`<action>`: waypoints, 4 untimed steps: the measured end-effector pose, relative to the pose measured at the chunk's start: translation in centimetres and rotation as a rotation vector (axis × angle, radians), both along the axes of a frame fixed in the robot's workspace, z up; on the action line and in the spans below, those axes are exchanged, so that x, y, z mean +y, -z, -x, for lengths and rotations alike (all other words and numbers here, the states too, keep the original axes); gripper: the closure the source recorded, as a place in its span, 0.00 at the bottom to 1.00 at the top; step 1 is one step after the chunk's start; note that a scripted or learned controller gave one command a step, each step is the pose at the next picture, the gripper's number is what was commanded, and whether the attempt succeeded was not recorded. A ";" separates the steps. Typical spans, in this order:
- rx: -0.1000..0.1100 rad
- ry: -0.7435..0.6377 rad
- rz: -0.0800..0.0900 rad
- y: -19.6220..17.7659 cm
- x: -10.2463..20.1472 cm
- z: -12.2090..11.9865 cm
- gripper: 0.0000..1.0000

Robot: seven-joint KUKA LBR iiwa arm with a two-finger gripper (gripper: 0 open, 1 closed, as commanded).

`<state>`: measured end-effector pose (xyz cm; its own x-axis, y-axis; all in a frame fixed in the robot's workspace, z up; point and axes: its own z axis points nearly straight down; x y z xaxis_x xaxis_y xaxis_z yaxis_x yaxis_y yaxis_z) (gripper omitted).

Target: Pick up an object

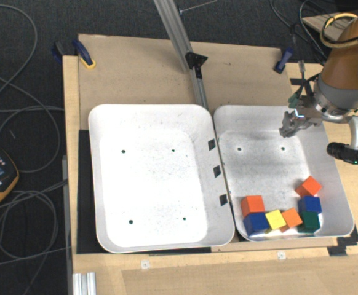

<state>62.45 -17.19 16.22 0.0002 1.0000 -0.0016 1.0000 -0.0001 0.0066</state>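
Blocks clustered in the right bin's (326,165) near corner: orange cube (252,204), blue cube (257,223), yellow cube (275,219), small orange block (292,217), blue-on-green stack (310,214), and another orange cube (310,186) just behind that stack. Arm (344,72) enters at the bin's far right edge; pincer (290,125) hangs over the bin's far end, well apart from the blocks, nothing between its tips; can't tell if spread or pressed together. Left bin (148,171) beside it on the tan desk (136,72); cables on dark carpet (19,72).

Tan wooden bench (136,72), two white bins side by side, left bin (105,118), right bin (253,118)
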 end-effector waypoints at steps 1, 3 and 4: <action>-0.002 -0.002 0.000 -5.5 0.0 -0.2 1.00; 0.009 -0.006 -0.005 -5.5 10.3 1.0 1.00; 0.008 -0.007 -0.005 -5.8 15.6 1.8 1.00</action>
<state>60.70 -1.64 22.03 -0.0067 1.0000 0.0035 1.0000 0.0067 -0.0018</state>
